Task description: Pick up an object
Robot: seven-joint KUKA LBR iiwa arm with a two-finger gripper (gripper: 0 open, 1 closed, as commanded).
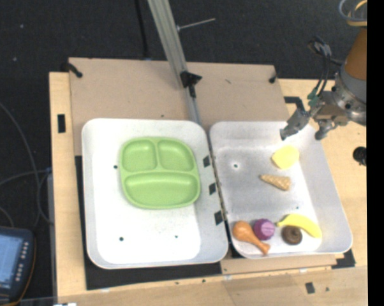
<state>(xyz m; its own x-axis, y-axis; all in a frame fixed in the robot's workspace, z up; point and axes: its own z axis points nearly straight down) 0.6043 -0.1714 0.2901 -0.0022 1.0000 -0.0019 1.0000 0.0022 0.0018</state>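
Observation:
The right bin point(243, 190) holds several toy foods. A yellow wedge point(286, 157) lies near its far right side, with a tan cone-shaped piece point(275, 182) just in front of it. Along the near edge sit an orange drumstick-like piece point(250, 235), a purple piece point(264, 228), a brown doughnut point(293, 235) and a yellow banana point(302, 224). My gripper point(305, 125) hangs over the bin's far right corner, above and a little behind the yellow wedge. Its two fingers stand apart with nothing between them.
The left bin point(103, 234) carries a green divided plate point(160, 173). A slanted metal post point(169, 37) rises behind the bins. A screen device point(7, 260) sits off the bench at the lower left.

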